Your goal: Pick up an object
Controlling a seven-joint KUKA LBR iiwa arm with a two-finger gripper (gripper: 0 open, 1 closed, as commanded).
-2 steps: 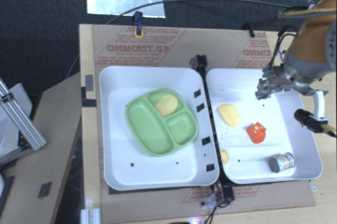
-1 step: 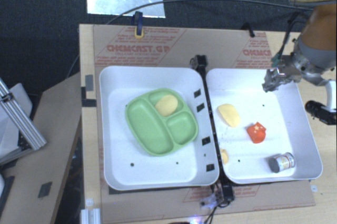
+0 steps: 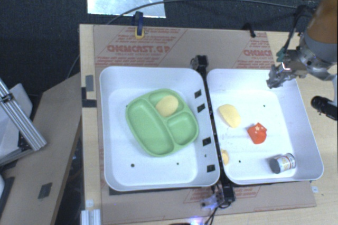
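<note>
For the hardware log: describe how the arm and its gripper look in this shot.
The arm is grey metal with an orange band above the wrist and a pale ring higher up. The wrist is a rounded, shiny grey housing. A dark cable hangs beside it. The gripper is small, dark grey and angular, with a bright glint on it.

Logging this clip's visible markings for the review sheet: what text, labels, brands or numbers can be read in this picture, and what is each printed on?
"CHEMCAST GP" – red print, left part of the brown paper-faced board behind the two white bins.
Same red print, right part of that board, near the gripper: partly covered, seemingly the same words, not fully legible.
Small metal can in the right white bin: any label too small to read.
</note>
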